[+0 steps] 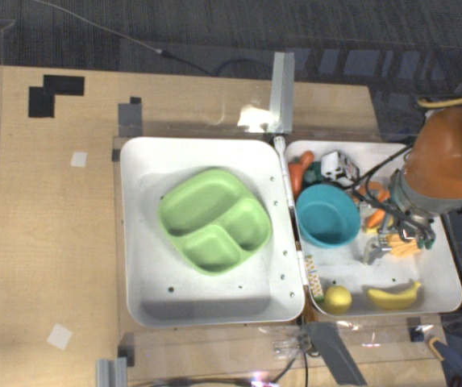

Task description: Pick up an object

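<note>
The right bin (450,287) holds a blue bowl (326,214), a banana (392,296), a yellow lemon (338,298), an orange-red carrot-like piece (297,174) and a small white and green item (337,168). My gripper (384,244) is low in this bin, just right of the bowl and above the banana. The arm's orange band (448,156) rises over the bin's right side. Small orange pieces (406,249) lie right at the gripper; the arm hides part of them.
The left bin (134,216) carries a green divided plate (214,220) near its middle. A grey metal post (282,95) stands behind the wall shared by the two bins. Black cables (376,176) trail from the wrist over the right bin.
</note>
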Motion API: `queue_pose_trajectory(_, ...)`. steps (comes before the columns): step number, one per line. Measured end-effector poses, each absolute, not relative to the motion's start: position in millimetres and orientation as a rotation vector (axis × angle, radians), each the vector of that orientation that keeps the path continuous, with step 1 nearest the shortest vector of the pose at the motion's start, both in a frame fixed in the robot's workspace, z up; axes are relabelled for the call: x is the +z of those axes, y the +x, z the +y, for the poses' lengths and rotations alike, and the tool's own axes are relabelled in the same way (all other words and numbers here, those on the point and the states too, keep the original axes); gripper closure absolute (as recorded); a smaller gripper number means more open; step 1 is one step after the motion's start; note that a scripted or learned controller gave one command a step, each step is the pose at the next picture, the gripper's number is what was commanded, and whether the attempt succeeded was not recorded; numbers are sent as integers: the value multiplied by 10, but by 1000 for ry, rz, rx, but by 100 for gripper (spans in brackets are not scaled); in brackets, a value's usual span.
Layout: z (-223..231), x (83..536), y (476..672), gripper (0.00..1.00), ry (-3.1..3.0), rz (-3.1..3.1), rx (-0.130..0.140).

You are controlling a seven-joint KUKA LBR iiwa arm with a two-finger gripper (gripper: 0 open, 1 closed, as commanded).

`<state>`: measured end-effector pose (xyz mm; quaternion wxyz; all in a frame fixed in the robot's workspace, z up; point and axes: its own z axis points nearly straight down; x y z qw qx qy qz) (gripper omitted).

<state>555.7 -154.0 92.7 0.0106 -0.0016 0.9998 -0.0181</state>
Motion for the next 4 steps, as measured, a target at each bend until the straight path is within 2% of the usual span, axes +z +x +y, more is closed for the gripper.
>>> queue_pose_trajectory(1, -1566, 915, 5575, 0, 15, 3122, -41)
queue_pose_trajectory(4, -1553, 920, 5551, 0, 30, 3120, -46)
